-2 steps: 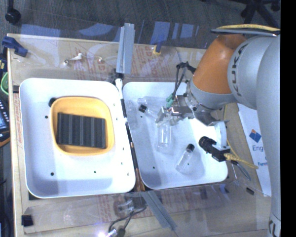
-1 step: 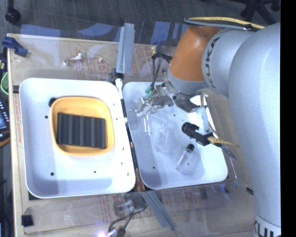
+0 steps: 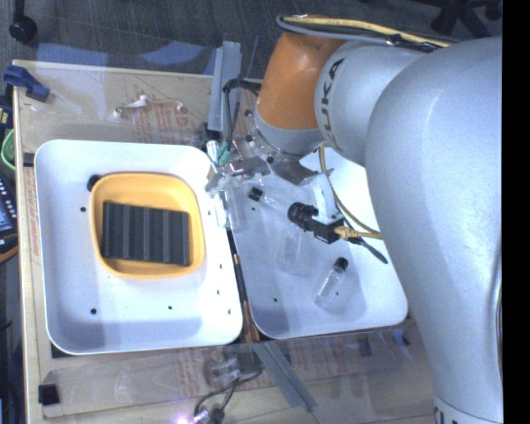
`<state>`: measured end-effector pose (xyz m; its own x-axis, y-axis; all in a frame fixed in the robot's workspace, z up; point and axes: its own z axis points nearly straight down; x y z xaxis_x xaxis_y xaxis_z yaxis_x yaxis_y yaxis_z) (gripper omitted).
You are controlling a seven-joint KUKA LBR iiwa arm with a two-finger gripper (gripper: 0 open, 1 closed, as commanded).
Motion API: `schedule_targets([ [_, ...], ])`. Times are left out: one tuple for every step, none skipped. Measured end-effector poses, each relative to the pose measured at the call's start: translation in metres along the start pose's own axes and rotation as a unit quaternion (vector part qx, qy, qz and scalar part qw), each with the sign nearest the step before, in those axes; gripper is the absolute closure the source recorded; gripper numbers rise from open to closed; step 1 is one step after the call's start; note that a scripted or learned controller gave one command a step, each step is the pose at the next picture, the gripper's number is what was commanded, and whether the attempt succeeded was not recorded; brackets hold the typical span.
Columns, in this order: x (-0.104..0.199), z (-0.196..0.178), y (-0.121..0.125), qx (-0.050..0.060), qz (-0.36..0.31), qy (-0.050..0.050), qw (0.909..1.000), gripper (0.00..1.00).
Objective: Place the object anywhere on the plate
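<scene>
A yellow plate (image 3: 146, 226) with a dark ridged centre lies in the left white bin (image 3: 115, 321). A small clear bottle (image 3: 330, 285) with a black cap lies on its side in the right white bin (image 3: 371, 312), near the front. My gripper (image 3: 227, 184) hangs under the orange-banded wrist, over the gap between the two bins, just right of the plate's upper right corner. It is well up and left of the bottle. Glare and clear parts hide whether anything is in it.
The big grey arm (image 3: 424, 175) covers the right bin's far and right side. A black connector with a yellow-tipped cable (image 3: 314, 221) hangs over the right bin's middle. A grey bracket (image 3: 223, 87) stands behind the bins.
</scene>
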<state>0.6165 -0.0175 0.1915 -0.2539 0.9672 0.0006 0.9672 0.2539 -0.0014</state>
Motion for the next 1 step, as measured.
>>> schedule_targets([
  [-0.0001, -0.0001, 0.0, 0.0, 0.0, 0.0, 1.0, 0.0],
])
